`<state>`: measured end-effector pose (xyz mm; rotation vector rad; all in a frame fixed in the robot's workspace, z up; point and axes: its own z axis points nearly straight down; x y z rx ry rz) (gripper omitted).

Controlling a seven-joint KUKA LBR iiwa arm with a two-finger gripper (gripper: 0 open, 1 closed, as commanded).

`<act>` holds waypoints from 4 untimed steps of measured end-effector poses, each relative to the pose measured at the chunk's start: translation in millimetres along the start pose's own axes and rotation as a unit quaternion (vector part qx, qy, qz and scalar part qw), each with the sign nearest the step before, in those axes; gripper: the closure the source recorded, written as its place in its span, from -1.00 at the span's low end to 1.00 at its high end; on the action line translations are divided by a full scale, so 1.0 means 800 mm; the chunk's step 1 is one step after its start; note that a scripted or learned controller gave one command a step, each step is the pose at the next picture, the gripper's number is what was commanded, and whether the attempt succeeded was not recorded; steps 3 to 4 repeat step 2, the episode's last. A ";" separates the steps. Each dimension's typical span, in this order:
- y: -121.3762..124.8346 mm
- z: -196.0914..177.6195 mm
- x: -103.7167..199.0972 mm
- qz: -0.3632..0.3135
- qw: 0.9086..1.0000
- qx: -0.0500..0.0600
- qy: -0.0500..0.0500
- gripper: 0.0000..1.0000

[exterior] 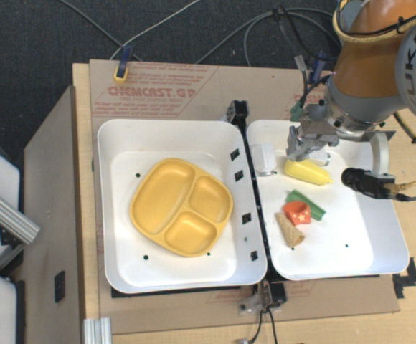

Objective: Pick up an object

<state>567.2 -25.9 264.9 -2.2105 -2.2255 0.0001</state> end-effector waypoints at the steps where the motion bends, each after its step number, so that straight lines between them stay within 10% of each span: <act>1: 0.007 0.014 0.080 -0.001 1.000 0.000 0.000 1.00; 2: 0.023 0.016 0.142 0.000 1.000 -0.002 -0.001 1.00; 4: 0.023 0.016 0.142 0.000 1.000 -0.002 -0.001 1.00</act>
